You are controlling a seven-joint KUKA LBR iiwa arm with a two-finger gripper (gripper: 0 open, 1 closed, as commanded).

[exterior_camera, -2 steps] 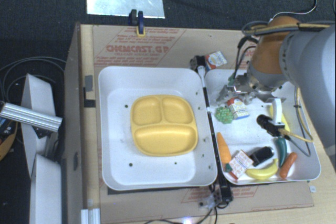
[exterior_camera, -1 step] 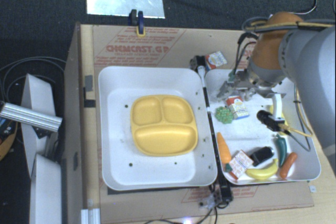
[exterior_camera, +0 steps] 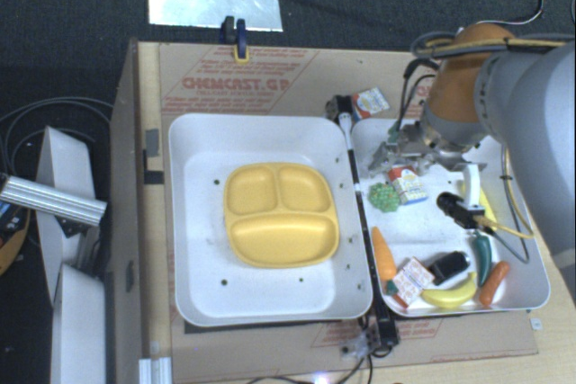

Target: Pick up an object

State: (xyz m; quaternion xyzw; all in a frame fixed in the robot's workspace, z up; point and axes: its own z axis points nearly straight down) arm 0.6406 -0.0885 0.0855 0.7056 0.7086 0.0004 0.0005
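Two shallow white bins sit side by side on a cardboard-lined tabletop (exterior_camera: 270,76). The left bin (exterior_camera: 193,193) carries a yellow divided tray (exterior_camera: 279,216); the right bin (exterior_camera: 531,279) is crowded with small toy foods, and its upper part is largely covered by the robot arm (exterior_camera: 531,112), whose bulk is cut off at the frame's right edge.

The grey arm, with its orange band (exterior_camera: 454,85) above the wrist, reaches in from the right and bends down over the upper half of the right bin. The claw (exterior_camera: 400,156) hangs low at the bin's upper left, just above a small red-and-white carton (exterior_camera: 409,186) and a green bunch of grapes (exterior_camera: 384,197). Whether it is open or closed cannot be told; the metal parts blur together there, and no object can be seen gripped.

Lower in the bin lie an orange carrot (exterior_camera: 384,254), a second small carton (exterior_camera: 410,281), a black block (exterior_camera: 448,265), a yellow banana (exterior_camera: 450,292), a green pepper (exterior_camera: 483,254) and another orange carrot (exterior_camera: 493,281). A further carton (exterior_camera: 370,102) rests outside the bins, just above the right one.
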